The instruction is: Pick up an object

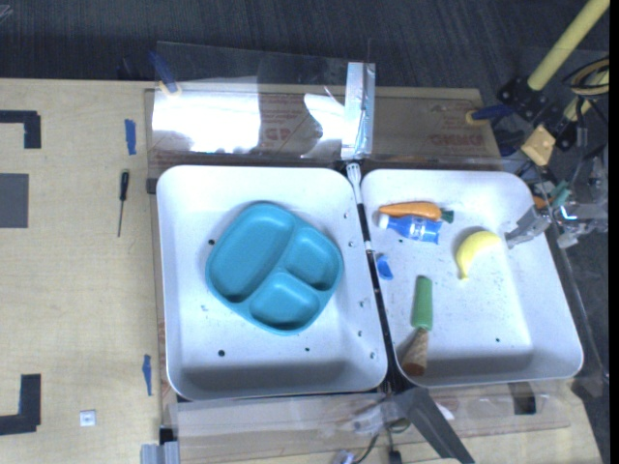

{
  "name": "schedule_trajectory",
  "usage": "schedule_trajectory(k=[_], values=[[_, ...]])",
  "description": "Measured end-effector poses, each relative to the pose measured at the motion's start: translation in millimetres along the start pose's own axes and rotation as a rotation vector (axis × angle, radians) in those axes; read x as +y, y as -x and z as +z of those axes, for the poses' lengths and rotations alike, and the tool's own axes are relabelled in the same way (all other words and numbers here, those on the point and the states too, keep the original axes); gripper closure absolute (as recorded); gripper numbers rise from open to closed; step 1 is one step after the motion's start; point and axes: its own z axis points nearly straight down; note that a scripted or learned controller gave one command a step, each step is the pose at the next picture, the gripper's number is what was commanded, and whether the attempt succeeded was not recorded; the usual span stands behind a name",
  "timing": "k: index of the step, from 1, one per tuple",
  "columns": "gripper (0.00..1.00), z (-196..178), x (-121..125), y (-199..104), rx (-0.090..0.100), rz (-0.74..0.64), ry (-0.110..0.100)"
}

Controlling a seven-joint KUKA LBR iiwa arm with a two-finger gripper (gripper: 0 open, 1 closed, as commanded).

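Observation:
The right bin (542,351) holds several small objects. An orange carrot (410,209) lies near its back, with a blue and white bottle-like item (413,227) just in front of it. A yellow banana (474,250) lies right of centre. A green-handled tool with a brown tip (421,307) lies lengthwise in the middle, and a small blue scrap (384,268) sits by the left wall. My gripper (528,226) hangs low at the bin's right rim, just right of the banana and apart from it, with nothing seen in it.
The left bin (184,356) holds a blue divided plate (275,265). A clear plastic sheet (261,104) stands behind the bins. Cables and a yellow pole (571,37) crowd the back right. A screwdriver (122,199) lies on the bench at left.

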Motion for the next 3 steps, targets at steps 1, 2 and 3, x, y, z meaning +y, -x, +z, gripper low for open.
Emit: schedule_trajectory(k=[1,2,3], values=[[0.0,121,9,-52,0.001,0.025,-0.004],[0.0,130,7,-49,0.002,0.103,0.001],[0.0,131,67,-38,-0.001,-0.014,0.004]])
